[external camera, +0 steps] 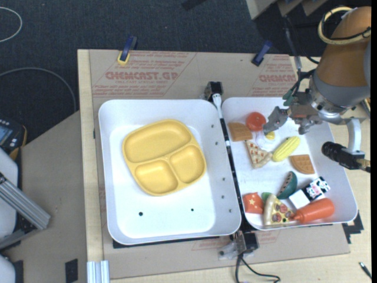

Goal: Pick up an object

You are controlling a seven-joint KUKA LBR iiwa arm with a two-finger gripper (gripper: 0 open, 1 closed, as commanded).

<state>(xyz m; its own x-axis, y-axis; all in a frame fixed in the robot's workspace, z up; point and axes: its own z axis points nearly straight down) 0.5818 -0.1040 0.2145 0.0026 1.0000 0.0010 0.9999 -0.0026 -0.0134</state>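
Bench with two white bins [112, 158]; gripper [275, 122] low over toy food, tomato [255, 121] just beside it. Finger state unclear; nothing lifted yet.

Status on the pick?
Gripper low over right bin, nothing seen held. Nearest: tomato, corn. Toys crowded close around.

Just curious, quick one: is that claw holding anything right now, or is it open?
Claw: open, holding nothing; it hangs over the right bin beside the toy tomato.
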